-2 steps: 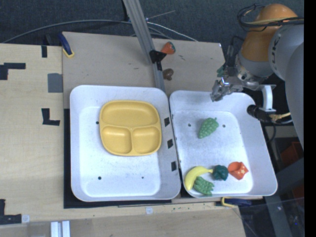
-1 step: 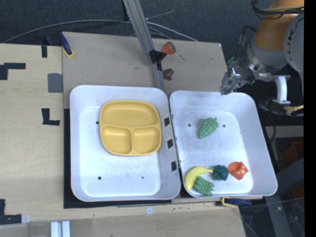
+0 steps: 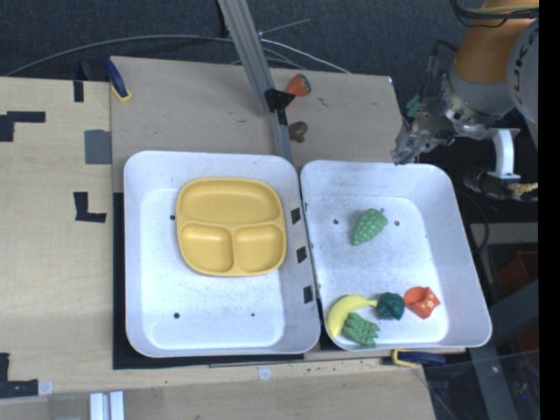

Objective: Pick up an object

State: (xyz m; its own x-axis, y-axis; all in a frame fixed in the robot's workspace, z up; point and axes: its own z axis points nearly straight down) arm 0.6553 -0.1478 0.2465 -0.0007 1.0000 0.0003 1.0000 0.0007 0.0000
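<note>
So the claw (image 3: 408,147) hangs just past the right bin's (image 3: 464,261) back rim, and it's too small and dark to make much out. Green grapes (image 3: 369,226) sit alone mid-bin with loads of room. The banana (image 3: 344,310), a green bit (image 3: 360,329), a teal thing (image 3: 390,305) and a red piece (image 3: 422,302) crowd the front edge. A yellow tray (image 3: 231,226) sits in the left bin (image 3: 144,261).
</note>
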